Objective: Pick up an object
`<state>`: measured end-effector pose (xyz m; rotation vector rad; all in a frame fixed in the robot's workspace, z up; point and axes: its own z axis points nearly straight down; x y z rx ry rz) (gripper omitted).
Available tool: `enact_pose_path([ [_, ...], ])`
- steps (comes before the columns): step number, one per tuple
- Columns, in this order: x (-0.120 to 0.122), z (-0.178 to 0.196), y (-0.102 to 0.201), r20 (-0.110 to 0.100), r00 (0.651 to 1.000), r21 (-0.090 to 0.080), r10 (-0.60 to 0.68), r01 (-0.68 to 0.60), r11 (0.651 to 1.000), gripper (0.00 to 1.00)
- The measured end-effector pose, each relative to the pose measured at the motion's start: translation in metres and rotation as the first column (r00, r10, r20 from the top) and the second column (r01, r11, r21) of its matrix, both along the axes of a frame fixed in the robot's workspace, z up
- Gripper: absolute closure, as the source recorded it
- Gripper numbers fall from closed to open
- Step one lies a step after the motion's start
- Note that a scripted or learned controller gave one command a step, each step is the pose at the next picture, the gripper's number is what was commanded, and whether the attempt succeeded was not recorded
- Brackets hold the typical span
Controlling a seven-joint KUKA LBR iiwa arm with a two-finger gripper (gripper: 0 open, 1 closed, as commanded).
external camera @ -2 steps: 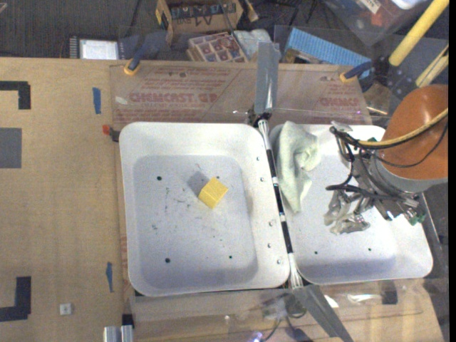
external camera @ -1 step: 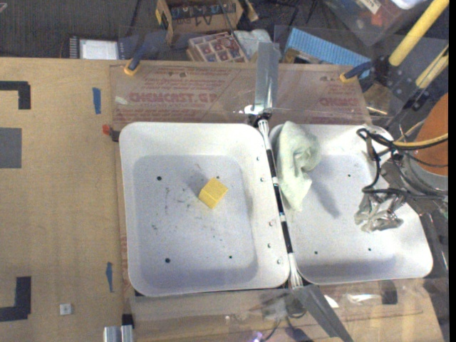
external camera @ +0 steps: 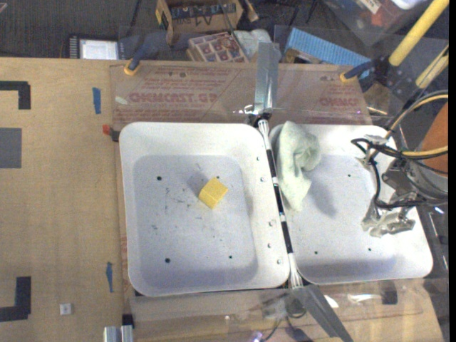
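A small yellow block (external camera: 213,192) lies near the middle of the left bin (external camera: 142,162). A pale green cloth (external camera: 293,164) lies crumpled at the left side of the right bin (external camera: 342,255), against the divider between the bins. My gripper (external camera: 387,221) hangs low over the right bin's right side, well apart from the cloth and far from the block. I see nothing in it. Black cables (external camera: 370,152) loop above it, and the arm's orange band (external camera: 436,135) is at the right edge.
A clear plastic sheet with red lettering (external camera: 185,91) lies behind the bins, with a metal strip (external camera: 266,77) over it. Clutter of boxes and clamps sits at the back. A wooden benchtop (external camera: 50,212) spreads to the left.
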<state>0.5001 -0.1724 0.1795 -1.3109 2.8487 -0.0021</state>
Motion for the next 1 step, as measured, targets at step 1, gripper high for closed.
enact_pose_path([
  [1, 0.0134, -0.0161, 0.0532, -0.004, 1.0, 0.001, 0.009, -0.009, 1.0, 1.0],
])
